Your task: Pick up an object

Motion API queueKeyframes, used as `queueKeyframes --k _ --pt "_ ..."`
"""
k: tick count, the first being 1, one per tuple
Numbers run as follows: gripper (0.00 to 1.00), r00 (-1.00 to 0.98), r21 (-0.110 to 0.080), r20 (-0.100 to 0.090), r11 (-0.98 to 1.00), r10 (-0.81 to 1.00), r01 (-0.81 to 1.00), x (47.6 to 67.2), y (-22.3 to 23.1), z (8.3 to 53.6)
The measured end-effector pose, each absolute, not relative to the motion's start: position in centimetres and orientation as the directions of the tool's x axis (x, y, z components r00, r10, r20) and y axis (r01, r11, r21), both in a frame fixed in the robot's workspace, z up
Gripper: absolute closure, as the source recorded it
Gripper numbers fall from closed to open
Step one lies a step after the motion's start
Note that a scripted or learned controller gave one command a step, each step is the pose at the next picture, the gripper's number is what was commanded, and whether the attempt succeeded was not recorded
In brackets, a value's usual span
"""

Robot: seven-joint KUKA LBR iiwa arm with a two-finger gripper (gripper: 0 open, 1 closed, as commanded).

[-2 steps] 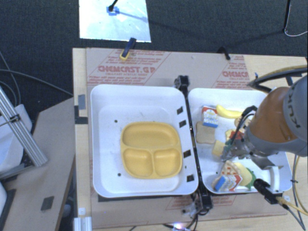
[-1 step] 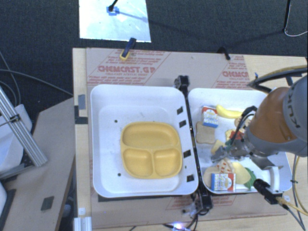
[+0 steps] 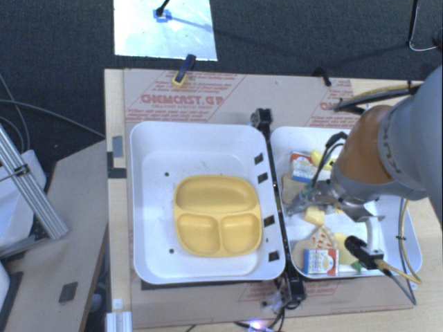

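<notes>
At the near end of the right bin [image 3: 304,135] a small printed box [image 3: 320,261] in red, white and blue is seen lying flat, with a triangular piece [image 3: 322,238] just beyond it. A little farther in, a yellow chunk [image 3: 315,217] is found just beside the gripper [image 3: 299,204], which is lowered into the left half of this bin, close to the wall shared with the other bin. How far the gripper is open cannot be told, and nothing can be seen held in it; whether the chunk is touched by it cannot be made out. The grey arm [image 3: 387,151] with its orange band is seen reaching in over the bin's right side. Beyond the gripper, a red and white carton [image 3: 302,165] is placed near the far end, with a yellow item [image 3: 320,159] next to it. In the left bin [image 3: 159,151] a yellow divided tray [image 3: 218,213] is laid near the middle. Farther back, a blue and yellow tool [image 3: 184,70] is seen on the brown board [image 3: 228,95], and a shiny sheet [image 3: 166,19] is spread on the dark floor.
</notes>
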State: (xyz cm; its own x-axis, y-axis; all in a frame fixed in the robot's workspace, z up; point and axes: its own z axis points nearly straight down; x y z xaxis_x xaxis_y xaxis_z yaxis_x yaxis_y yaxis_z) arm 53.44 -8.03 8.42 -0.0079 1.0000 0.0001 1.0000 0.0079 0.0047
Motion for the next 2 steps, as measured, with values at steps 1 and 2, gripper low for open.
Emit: queueKeyframes --k 1,2 --pt "1.0 -0.005 0.008 -0.002 0.005 1.0 1.0 53.4 -8.4 9.7" --pt "1.0 -0.012 0.011 0.002 0.012 1.0 1.0 55.9 -1.2 19.0"
